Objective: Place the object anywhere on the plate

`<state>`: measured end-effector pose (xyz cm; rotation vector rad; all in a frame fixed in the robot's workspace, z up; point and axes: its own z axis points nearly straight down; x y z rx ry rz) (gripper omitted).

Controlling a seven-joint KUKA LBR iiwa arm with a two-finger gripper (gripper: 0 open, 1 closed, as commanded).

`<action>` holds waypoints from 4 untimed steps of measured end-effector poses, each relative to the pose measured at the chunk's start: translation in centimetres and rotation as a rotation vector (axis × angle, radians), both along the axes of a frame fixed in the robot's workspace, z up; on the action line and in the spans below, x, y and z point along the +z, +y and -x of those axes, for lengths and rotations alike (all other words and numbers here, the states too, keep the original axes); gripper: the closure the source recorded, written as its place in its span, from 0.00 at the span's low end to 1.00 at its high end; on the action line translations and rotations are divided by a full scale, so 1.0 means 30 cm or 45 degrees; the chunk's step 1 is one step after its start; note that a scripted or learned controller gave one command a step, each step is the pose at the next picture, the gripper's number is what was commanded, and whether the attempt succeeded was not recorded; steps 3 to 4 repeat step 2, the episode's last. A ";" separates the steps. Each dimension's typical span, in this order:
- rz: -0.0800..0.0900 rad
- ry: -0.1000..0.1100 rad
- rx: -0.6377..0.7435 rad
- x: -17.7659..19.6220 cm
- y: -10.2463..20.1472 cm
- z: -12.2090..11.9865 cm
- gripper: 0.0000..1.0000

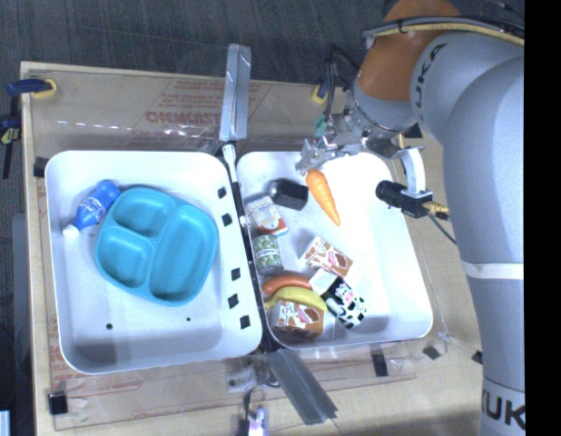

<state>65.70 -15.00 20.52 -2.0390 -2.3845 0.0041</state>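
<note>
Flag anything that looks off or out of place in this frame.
The blue bottle lies on its side, wedged between the left bin's wall and the blue plate, its cap towards the wall. In the right bin, the carrot hangs tilted just below the claw. Nothing looks spilled or damaged.

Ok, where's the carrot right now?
The carrot is in the right bin, upper middle, its top at the gripper, just right of a dark cylinder.

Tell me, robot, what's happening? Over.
Gripper over right bin, carrot hanging at its tips. Plate waits in left bin, bottle beside it.
</note>
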 end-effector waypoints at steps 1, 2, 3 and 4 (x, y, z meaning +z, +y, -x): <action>0.001 -0.002 0.057 -0.045 0.350 0.001 1.00; 0.001 0.000 0.148 -0.047 0.401 0.069 1.00; 0.001 0.000 0.148 -0.047 0.401 0.069 1.00; 0.001 0.000 0.148 -0.047 0.401 0.069 1.00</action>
